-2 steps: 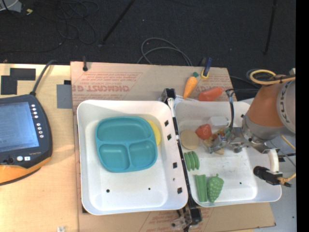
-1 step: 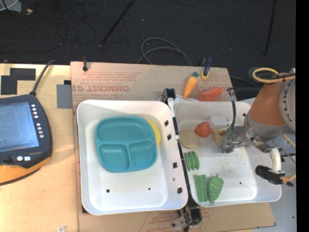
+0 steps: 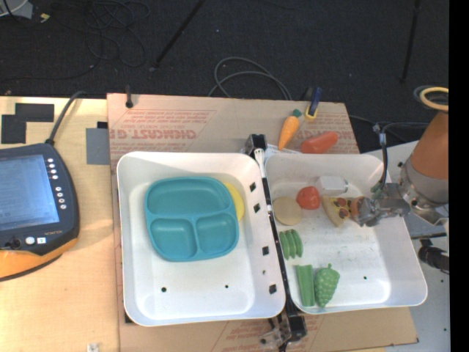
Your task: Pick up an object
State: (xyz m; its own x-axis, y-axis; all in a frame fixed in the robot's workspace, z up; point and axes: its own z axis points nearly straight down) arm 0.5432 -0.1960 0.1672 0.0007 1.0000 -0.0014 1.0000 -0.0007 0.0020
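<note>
Camera view: gripper (image 3: 364,213) tips blurred beside pizza slice (image 3: 339,210); contact unclear.

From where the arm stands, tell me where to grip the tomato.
Grip the tomato across its round middle, coming straight down from above. It sits apart on the bin floor, with the tan disc close on its left, so set the fingers front to back, probably.

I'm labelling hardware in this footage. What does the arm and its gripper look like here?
The arm comes in from the right as a rounded grey body with a broad orange band, topped by a yellowish ring near the frame's edge. Below the band sits a grey metallic wrist block. The gripper is small, dark and metallic, over the right bin. A thin dark cable loops beside the wrist.
</note>
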